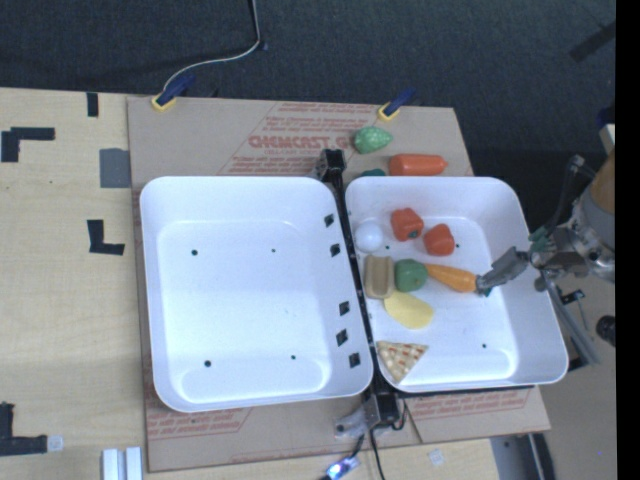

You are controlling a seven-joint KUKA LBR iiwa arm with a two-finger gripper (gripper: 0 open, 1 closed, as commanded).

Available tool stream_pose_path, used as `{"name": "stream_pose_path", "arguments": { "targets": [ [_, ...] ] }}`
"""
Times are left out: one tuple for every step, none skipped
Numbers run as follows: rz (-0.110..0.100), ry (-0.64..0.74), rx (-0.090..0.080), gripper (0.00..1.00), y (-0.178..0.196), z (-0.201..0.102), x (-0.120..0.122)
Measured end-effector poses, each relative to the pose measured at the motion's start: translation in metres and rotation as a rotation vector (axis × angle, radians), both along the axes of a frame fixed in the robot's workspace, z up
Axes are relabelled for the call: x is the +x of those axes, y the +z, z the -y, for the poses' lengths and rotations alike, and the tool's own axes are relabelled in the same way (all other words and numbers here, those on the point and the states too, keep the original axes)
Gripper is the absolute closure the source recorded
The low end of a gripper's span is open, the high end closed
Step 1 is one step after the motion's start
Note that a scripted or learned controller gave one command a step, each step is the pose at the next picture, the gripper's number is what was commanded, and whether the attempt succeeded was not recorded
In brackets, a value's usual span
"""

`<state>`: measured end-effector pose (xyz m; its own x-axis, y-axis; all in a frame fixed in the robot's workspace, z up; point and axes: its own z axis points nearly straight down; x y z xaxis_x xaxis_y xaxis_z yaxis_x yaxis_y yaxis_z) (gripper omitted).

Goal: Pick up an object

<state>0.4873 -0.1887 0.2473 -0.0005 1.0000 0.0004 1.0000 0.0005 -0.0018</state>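
My fingers (503, 266) come in as one grey bar with a teal tip, and I cannot tell whether they stand apart or together. My gripper (485, 286) sits low over the right bin (512, 204), at about 3 o'clock of its floor, angled down toward 8 o'clock because my arm reaches in from that side.

Closest is the orange carrot (450, 277). Its pointed end lies just at my tip, touching or nearly so; nothing of it shows between my fingers, so I do not count it as held. I judge it the likeliest thing to pick: it lies lengthwise along my line of reach.

Just beyond, at 9 o'clock from me, the green ball (410, 274) touches the carrot's thick end, with the tan block (378, 276) beside it against the wall. The yellow piece (408, 310) lies at 8 o'clock, close below the ball. That crowding could make a grab at the thick end catch a neighbour.

At 10 o'clock sit two red pieces (405, 224) and, further on, a white ball (371, 236). A checkered wedge (400, 358) rests at 7 o'clock by the near rim.

Farther still is the left bin (160, 200). Beyond both bins, at 11 o'clock, a green lump (372, 139) and an orange-red piece (416, 165) lie on the cardboard (290, 138).
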Motion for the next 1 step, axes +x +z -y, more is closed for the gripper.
{"name": "stream_pose_path", "arguments": {
  "targets": [
    [0.0,0.001,-0.002,0.0,-0.1702,0.021,0.0386]
  ]
}}
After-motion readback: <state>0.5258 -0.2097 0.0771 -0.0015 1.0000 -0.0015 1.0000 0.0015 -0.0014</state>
